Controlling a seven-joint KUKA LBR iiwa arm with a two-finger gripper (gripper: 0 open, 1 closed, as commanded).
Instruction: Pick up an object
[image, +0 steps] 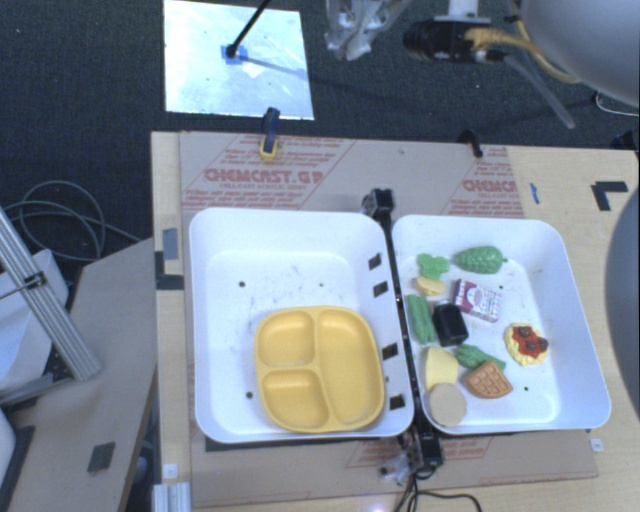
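- We see the pincer (352, 38) at the top edge of the view, a pale metal shape over the dark floor, well beyond the bench's far edge.
- We cannot tell whether it is apart or together; it is blurred, touches nothing we can make out, and nothing shows in its grasp.
- The grey arm (575, 35) curves in from the top right corner, with yellow cables beside it.
- The things to pick up lie well apart from the pincer, in the right bin (575, 300): a green leafy toy (480, 259), a red and white box (476, 299) touching a black block (450, 324), a pizza toy (527, 343), a waffle toy (488, 381) and a tan disc (447, 405).
- The left bin (230, 270) holds a yellow divided tray (320, 367) at its near side.
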